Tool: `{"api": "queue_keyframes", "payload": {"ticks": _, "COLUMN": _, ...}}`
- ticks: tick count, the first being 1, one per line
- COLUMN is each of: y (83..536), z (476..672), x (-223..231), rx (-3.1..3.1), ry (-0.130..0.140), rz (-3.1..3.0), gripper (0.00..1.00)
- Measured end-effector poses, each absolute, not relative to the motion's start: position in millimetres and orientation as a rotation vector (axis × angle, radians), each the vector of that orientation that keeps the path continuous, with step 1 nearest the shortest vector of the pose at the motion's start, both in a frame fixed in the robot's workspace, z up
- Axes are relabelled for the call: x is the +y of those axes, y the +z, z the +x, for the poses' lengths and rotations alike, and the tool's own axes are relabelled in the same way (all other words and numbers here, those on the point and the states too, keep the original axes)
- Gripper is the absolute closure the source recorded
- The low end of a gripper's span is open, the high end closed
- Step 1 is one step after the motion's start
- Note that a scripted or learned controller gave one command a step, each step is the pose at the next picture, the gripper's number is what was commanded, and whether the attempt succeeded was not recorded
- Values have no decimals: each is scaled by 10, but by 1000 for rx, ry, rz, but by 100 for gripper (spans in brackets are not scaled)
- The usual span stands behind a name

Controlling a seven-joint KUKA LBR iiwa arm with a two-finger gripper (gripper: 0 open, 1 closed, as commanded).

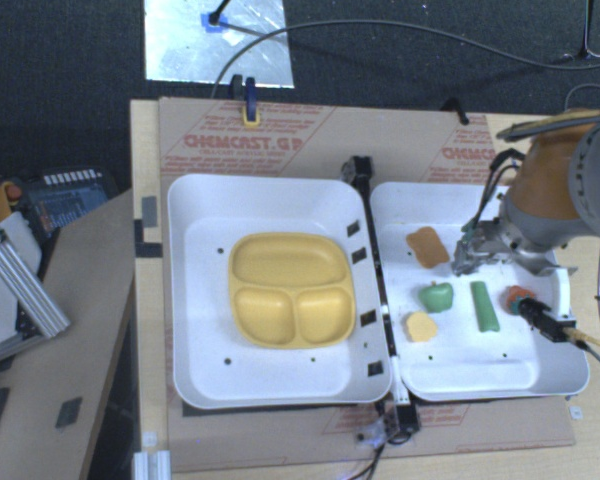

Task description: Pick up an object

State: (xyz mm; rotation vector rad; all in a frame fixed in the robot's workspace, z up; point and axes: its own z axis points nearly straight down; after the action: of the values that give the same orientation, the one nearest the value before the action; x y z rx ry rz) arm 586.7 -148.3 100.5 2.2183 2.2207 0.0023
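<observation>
Dark floor surrounds a bench topped with printed cardboard, and on it two shallow white bins sit side by side, joined along a black hinge strip.

Pickable things all lie in the right bin [460, 378]: an orange-brown slab [427, 246] toward its far-left part, a green pepper-shaped toy [437, 296] near the middle, a pale yellow piece [420, 326] just nearer the front edge from it, a green stick [484, 306] lying front-to-back right of centre, and a small red-orange item [518, 294] by the right wall. They are spread apart, none touching, which leaves room for fingers to come down around any one of them.

Over this bin's far-right part hangs the gripper [470, 253], between the slab and the far end of the stick; it looks aimed there, but nothing is visibly between its fingers. Whether they are spread or pressed together I cannot tell, since the arm's grey body and cables crowd that spot.

Outward, the left bin [200, 268] carries a yellow divided tray [285, 288] at its centre, likely as the drop side.
</observation>
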Motion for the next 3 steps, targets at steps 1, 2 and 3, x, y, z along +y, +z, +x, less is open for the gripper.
{"api": "queue_keyframes", "payload": {"ticks": 1, "y": 1438, "z": 5878, "x": -1502, "rx": 2222, "ry": 4, "rz": 2215, "gripper": 100}}
{"api": "queue_keyframes", "payload": {"ticks": 2, "y": 2068, "z": 5960, "x": -1501, "rx": 2221, "ry": 7, "rz": 2211, "gripper": 100}}
{"api": "queue_keyframes", "payload": {"ticks": 3, "y": 2553, "z": 5893, "x": -1467, "rx": 2224, "ry": 5, "rz": 2212, "gripper": 100}}
